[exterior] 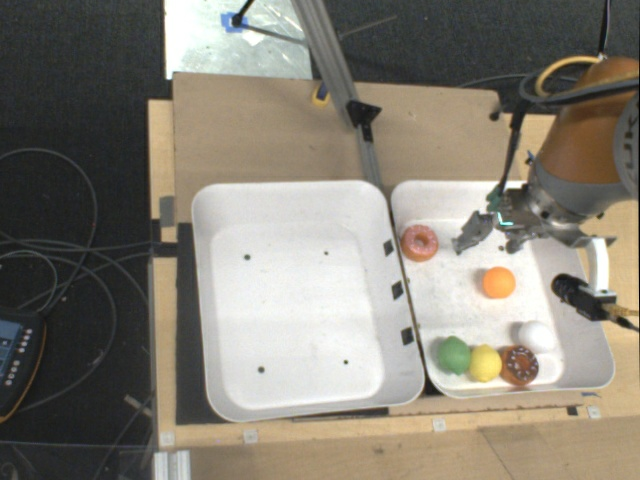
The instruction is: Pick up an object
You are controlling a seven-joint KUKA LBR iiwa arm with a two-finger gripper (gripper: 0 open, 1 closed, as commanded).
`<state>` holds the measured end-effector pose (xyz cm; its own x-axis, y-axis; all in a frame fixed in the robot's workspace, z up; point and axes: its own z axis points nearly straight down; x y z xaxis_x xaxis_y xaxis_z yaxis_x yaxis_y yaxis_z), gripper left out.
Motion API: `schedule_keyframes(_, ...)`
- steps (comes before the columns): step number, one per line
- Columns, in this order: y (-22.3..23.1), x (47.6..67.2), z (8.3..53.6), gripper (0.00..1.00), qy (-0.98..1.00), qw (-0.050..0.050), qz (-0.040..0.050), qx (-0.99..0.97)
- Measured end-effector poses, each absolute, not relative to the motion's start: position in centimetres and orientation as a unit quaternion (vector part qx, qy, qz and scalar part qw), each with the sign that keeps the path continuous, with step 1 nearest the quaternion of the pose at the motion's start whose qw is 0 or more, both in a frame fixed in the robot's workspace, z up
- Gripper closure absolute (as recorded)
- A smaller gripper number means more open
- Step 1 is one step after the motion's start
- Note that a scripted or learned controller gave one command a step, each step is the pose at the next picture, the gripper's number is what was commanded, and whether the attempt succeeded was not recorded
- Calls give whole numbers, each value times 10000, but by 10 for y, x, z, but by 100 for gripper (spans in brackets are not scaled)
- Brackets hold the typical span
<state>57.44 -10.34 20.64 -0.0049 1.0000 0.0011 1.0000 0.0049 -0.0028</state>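
The gripper (487,234) hangs over the upper part of the right bin (440,200), its 2 fingers spread apart with nothing between them. No object is lifted, so I judge this the approach step, with the pick itself not yet done. 6 objects lie in that bin: a pink donut (419,243) by the inner wall, just left of the gripper; an orange ball (498,283) a little below and right of it; and along the front wall a green ball (454,354) touching a yellow ball (485,363), which sits just beside a brown donut (519,365), with a white ball (534,335) right above that donut. The left bin (215,208) holds none of them. The donut and the orange ball are the nearest candidates, and both sit apart from other things, which should make a clean grasp easier than in the crowded front row. The next move, as I read it, calls for centring the open fingers over 1 of these, descending until they straddle it, then closing; a round ball could roll aside if the fingers come down off-centre. No brand, label or writing is readable anywhere.
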Motion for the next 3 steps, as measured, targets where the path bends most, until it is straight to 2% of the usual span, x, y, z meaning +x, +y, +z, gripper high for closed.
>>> schedule_keyframes(1,-104,575,208,0,-7082,-1,-5,-7060)
schedule_keyframes(3,-102,580,95,0,-7074,14,9,-7068)
